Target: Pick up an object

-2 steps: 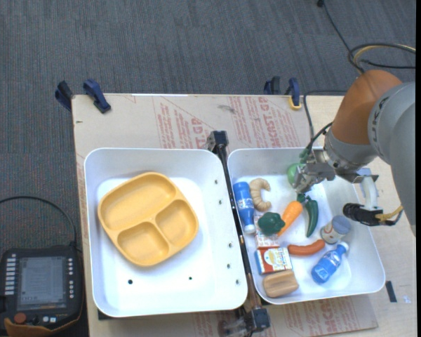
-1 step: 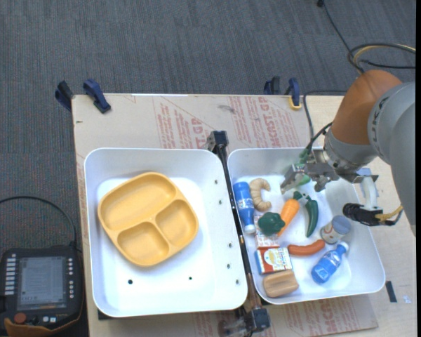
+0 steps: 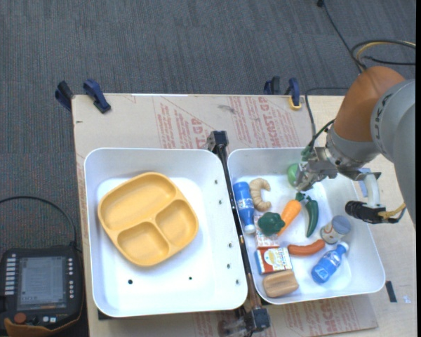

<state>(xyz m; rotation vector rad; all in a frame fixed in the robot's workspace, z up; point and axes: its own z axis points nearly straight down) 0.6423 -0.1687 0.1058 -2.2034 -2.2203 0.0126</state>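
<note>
The right bin (image 3: 370, 272) holds several toy foods. Among them are a light green round piece (image 3: 293, 173), an orange carrot (image 3: 290, 211), a dark green chili (image 3: 311, 217), a dark green lump (image 3: 270, 222) and a red sausage (image 3: 307, 248). My gripper (image 3: 310, 176) hangs low over the bin's back part. It is right beside the light green piece and just above the carrot's top and the chili. The gripper body partly hides the light green piece.
The right bin also contains two blue bottles (image 3: 243, 201) (image 3: 329, 265), a beige pastry (image 3: 261, 192), a juice box (image 3: 273, 259), a bread piece (image 3: 280, 283) and a grey-capped item (image 3: 335, 228). A yellow divided plate (image 3: 148, 217) lies in the left bin (image 3: 98, 286).
</note>
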